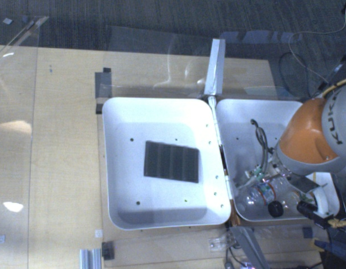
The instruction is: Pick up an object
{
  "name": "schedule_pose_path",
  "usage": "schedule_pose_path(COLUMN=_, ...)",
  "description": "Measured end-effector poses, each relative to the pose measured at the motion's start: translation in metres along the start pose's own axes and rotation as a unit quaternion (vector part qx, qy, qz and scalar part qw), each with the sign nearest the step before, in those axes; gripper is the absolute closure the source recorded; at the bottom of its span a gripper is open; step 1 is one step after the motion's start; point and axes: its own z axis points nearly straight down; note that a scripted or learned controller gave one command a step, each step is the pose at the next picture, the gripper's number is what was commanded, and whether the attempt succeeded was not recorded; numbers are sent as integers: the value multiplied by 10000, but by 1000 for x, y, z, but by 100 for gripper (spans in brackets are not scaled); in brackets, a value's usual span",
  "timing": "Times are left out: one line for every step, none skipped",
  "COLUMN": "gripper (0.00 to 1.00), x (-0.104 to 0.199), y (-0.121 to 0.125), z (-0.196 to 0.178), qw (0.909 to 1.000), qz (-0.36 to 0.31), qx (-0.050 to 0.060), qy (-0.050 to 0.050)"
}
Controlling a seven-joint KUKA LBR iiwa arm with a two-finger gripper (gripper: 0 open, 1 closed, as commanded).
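Arm point(316, 136): down over the right bin point(240, 122), orange band bulging above the wrist.
Claw point(262, 184): low in the right bin's near half, over a small cluttered heap; its state I cannot tell, wiring and wrist hardware hide it.
Task's thing: a dark ribbed pad point(171, 161), lying flat mid-floor in the left bin point(122, 116).
Key relation: pad sits well apart from the claw, across the divider wall, long axis running along the near rim.
Judgement: reaching it means lifting clear and crossing over.
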Motion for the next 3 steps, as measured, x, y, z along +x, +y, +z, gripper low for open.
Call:
schedule_pose_path(gripper=100, x=0, y=4, z=-12, qw=10000, qz=-11, qx=-42, qy=-12)
schedule_pose_path(gripper=0, x=0, y=4, z=-12, qw=10000, qz=-11, qx=-41, qy=-11)
schedule_pose_path(gripper=0, x=-7, y=52, z=2, qw=9931, qz=1170, qx=25, qy=18)
